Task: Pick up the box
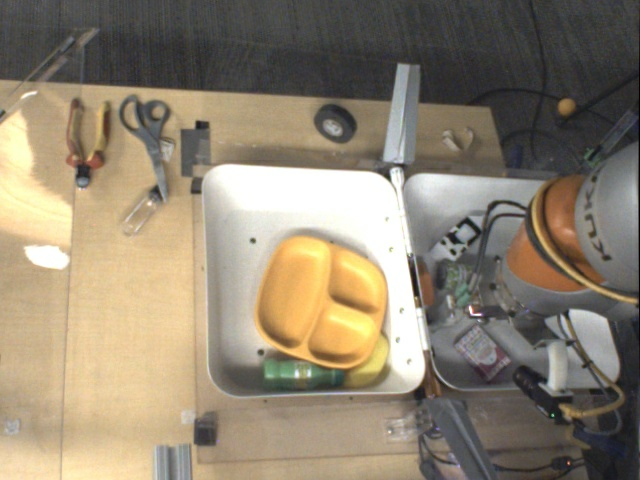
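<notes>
A small flat box (478, 352) with a dark red and grey print lies in the right bin (450, 193), near that bin's front wall. My gripper (468, 296) reaches down from the grey and orange arm (560, 243) to a spot just behind the box, among small items at the bin's left side. The arm's bulk covers much of the bin's right half. Nothing shows as lifted off the bin floor.
A black and white item (460, 235) and a green and white packet (458, 278) lie by the gripper. The left bin (230, 268) holds a yellow divided plate (322, 300), a green bottle (298, 373) and a yellow object (372, 365). Scissors (150, 138), pliers (85, 138) and a tape roll (335, 122) lie on the bench.
</notes>
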